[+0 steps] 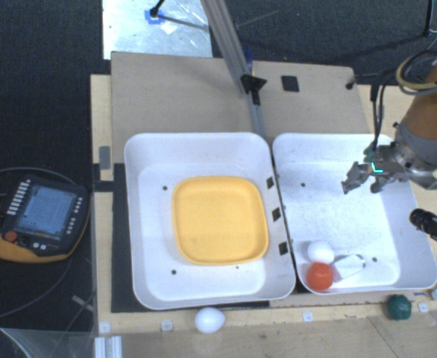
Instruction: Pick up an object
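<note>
My arm comes in from the right and is cut off there, so I see only its lower part. My claw (364, 178) hangs over the upper right part of the right shallow white bin (330, 151); its two dark fingers stand apart and nothing is between them. In the front left corner of this bin lie three things close together: one white egg-shaped ball (321, 251), one red ball (321, 276) touching it, and one small white object (350, 263) hard to make out. The left shallow white bin (148, 200) holds one square yellow plastic plate (220, 219). A second white egg-shaped ball (209, 320) lies on the desk (181, 80), in front of the left bin.
</note>
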Robot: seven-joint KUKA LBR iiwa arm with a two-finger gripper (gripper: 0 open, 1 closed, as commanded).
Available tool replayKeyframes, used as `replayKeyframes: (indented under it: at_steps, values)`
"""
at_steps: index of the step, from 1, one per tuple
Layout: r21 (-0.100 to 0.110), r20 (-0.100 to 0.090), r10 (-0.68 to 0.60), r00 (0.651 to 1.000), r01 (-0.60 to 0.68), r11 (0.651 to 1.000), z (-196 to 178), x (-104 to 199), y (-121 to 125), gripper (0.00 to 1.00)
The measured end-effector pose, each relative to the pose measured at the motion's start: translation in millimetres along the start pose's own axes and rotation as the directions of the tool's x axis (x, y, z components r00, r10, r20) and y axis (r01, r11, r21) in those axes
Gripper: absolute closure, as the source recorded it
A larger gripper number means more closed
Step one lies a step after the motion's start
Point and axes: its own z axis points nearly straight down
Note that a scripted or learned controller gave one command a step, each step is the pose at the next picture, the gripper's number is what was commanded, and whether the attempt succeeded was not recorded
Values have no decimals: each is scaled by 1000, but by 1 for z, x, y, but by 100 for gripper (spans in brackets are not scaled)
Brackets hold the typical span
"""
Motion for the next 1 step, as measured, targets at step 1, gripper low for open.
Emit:
replayKeyframes:
  at_steps: [1]
  values:
    - [0, 0, 0, 1000, 0, 1000, 0, 0, 0, 0]
